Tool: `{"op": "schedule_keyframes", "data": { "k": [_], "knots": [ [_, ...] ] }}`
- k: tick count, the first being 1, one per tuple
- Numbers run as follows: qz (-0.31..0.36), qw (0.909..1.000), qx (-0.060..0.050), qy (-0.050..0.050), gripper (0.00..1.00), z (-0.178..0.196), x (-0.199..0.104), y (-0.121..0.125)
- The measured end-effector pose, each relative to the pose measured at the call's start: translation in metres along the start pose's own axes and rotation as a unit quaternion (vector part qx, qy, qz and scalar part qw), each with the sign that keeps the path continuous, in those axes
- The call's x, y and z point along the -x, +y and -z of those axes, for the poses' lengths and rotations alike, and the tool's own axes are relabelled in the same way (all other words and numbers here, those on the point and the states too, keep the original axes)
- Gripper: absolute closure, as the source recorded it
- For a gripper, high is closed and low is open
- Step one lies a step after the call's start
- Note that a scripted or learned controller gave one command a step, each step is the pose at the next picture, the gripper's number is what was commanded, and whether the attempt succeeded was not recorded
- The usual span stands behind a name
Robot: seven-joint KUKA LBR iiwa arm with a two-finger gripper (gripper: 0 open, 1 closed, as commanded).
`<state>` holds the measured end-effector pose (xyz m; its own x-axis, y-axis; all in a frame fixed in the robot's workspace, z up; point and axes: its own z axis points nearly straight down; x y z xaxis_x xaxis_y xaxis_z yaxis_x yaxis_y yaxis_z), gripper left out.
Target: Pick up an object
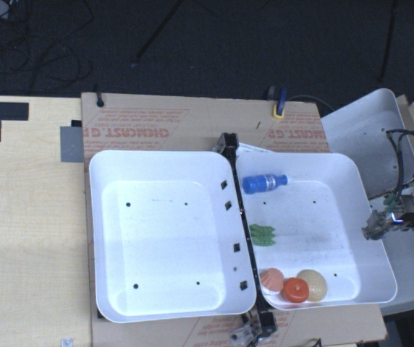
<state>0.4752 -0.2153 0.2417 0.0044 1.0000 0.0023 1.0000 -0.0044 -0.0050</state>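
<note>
The right white bin (352, 172) holds the loose objects. A blue bottle (263, 183) lies on its side near the bin's back left corner. A small green object (262, 235) rests by the divider at mid-depth. In the front left corner sit a pink object (271, 279), a red round cap (295, 290) and a tan round object (313, 284), packed close together and touching.
The left white bin (163, 233) stands beside the right one, with a black divider (240, 223) between them. A small grey fitting with cables (384, 225) sits just outside the right bin's right rim. A pale grey panel (362, 125) rises at the back right.
</note>
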Motion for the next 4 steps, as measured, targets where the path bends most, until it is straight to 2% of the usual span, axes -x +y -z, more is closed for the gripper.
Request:
{"op": "schedule_keyframes", "data": {
  "k": [4],
  "knots": [
    [0.003, 1.0000, -0.002, 0.001, 1.00, 0.037, 0.002, 0.000]
  ]
}}
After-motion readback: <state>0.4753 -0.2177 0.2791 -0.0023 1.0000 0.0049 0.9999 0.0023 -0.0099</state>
